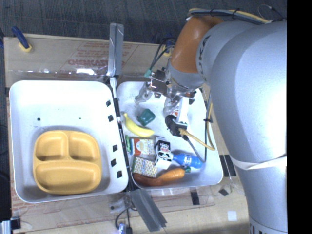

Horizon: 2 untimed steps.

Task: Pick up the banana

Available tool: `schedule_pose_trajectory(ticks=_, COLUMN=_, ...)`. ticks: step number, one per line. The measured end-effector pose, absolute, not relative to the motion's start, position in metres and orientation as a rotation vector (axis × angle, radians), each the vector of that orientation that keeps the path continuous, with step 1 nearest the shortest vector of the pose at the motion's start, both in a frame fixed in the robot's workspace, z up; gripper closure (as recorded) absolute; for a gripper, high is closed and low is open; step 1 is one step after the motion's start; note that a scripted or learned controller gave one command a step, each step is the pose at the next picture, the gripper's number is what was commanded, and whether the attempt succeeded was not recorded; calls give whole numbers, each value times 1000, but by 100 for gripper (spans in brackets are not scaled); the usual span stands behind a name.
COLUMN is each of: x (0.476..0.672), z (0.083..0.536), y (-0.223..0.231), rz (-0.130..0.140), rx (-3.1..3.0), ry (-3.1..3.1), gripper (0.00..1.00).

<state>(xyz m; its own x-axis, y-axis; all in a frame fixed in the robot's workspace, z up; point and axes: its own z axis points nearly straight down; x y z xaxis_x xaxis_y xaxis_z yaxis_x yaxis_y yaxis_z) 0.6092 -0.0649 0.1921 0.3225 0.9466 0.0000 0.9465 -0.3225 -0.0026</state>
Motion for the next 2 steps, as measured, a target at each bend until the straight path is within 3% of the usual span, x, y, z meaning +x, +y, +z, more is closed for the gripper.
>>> schedule_pose_trajectory(ticks=1, x=596, z=91, y=-90, rz=6, rx=-2609, ry=-1745, gripper=0)
schedule_pose_trajectory(ticks=2, x=643, z=192, y=-68, rz=1, rx=-2661, ry=-1667, gripper=0)
